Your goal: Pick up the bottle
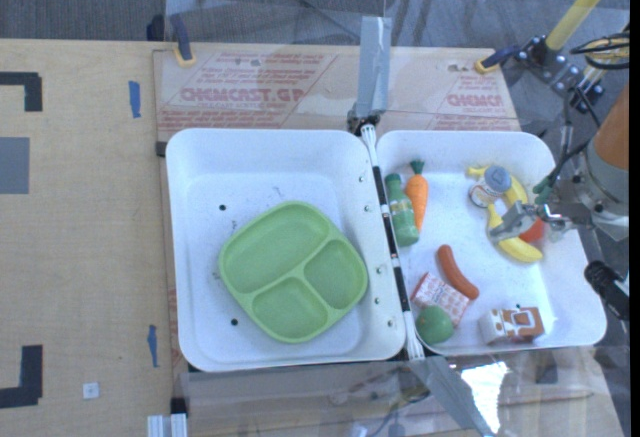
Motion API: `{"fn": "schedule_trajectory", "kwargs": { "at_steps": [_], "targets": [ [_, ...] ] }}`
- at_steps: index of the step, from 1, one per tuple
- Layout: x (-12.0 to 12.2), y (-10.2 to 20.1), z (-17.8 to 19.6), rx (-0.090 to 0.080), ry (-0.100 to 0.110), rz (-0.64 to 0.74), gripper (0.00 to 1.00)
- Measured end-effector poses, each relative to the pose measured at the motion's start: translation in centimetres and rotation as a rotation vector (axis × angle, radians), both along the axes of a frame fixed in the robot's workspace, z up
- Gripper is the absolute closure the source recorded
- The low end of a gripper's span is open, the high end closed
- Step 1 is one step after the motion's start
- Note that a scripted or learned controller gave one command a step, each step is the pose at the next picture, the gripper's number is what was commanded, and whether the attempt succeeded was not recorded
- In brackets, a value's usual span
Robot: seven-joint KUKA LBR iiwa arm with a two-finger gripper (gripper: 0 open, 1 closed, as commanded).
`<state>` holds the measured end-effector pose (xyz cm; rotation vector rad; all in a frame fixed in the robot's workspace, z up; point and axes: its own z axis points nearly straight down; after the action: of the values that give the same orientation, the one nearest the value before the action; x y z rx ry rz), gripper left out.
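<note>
Left bin [190, 175]: green three-part plate [293, 271], smooth plastic, open white floor around it. Right bin [570, 325]: green bottle [402, 213] lying along left wall, carrot [417, 195] touching it, sausage [457, 271], bananas [510, 215]. My pincer [522, 221] over bananas; open or closed, cannot tell.
</note>
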<state>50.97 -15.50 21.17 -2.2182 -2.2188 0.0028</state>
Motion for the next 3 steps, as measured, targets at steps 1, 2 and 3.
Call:
{"fn": "schedule_trajectory", "kwargs": {
  "at_steps": [1,2,3],
  "targets": [
    [0.7,1.1,-12.2,-0.001,-0.007,-0.221,0.00],
    [6.5,1.7,-12.4,-0.006,-0.011,-0.529,0.00],
    [3.9,1.6,-5.1,-0.003,0.000,-0.459,0.00]
  ]
}}
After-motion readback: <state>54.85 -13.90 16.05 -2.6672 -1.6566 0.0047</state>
